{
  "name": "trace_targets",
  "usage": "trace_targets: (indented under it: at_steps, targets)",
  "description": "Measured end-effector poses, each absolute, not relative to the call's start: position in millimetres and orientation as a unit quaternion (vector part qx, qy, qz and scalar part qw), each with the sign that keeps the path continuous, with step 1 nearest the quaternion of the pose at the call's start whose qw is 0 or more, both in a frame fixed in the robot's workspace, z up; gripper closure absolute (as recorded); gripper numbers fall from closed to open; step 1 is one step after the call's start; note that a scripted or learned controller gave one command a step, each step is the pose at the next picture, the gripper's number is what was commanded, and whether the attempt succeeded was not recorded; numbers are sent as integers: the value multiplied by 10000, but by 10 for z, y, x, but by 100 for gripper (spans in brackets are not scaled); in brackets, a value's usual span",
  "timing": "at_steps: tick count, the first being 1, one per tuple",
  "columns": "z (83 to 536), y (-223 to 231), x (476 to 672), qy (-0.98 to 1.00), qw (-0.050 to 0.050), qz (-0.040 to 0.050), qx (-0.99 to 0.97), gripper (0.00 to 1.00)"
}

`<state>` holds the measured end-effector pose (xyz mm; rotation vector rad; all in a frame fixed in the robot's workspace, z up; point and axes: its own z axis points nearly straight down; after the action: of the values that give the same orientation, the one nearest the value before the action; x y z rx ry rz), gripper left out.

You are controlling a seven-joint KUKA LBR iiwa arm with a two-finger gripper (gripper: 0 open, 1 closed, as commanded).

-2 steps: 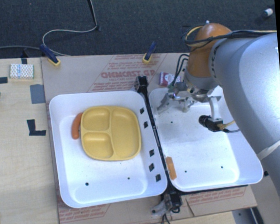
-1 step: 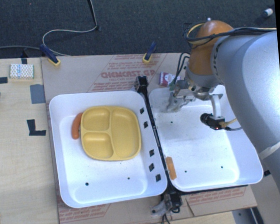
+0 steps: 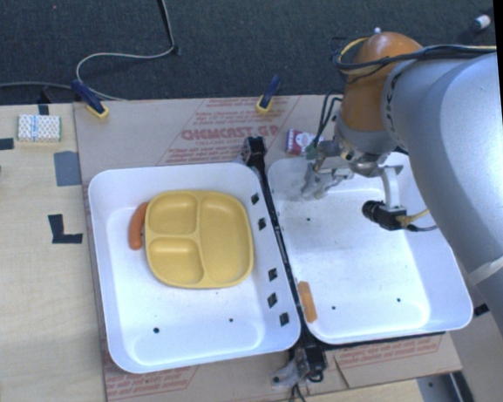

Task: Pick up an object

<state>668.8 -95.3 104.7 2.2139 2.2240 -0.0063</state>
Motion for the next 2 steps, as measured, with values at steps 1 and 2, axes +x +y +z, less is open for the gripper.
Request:
trace_targets:
  at_steps: [1,2]
  targets:
    - [1141,-954,6687,7090,21,-29,7052,100]
    - [1140,-956,6686,7090,25,-33,7052,0]
